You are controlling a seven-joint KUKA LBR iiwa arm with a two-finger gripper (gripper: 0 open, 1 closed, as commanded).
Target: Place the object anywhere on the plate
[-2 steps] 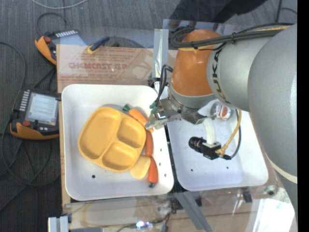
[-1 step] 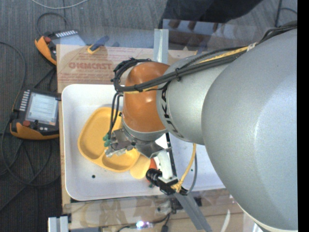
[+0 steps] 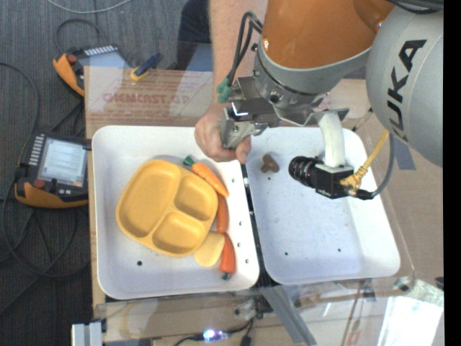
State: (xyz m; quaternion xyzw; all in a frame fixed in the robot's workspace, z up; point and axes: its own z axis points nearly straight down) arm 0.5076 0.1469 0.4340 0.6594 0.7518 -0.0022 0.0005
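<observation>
- Yellow plate (image 3: 169, 206) sits in the left bin (image 3: 108, 265), three compartments, nothing resting in them from what I can see.
- Carrots hug the plate's right rim: one (image 3: 209, 178) angled at the top right, another (image 3: 222, 215) running down the side, a third (image 3: 227, 256) lower. A pale round piece (image 3: 209, 251) sits at the plate's lower right edge.
- Arm (image 3: 324, 27) comes in from the right; pincer (image 3: 241, 128) hangs over the top of the divide between the bins, just above right of the plate.
- Pincer state: can't tell. Metal body is in view, tips too cluttered to read.
- A person's hand (image 3: 212, 137) is right there at the pincer, touching or just beside it. Can't say what it's doing.
- Right bin (image 3: 331, 258) has a small brown lump (image 3: 269, 164) near its top left, just right of and below the pincer.
- Which thing is the object? Not sure. Nearest candidates: brown lump, or the top carrot, long axis slanting down-right.
- Key relation: plate lies down and left of the pincer, so any drop needs a move that way, I reckon.
</observation>
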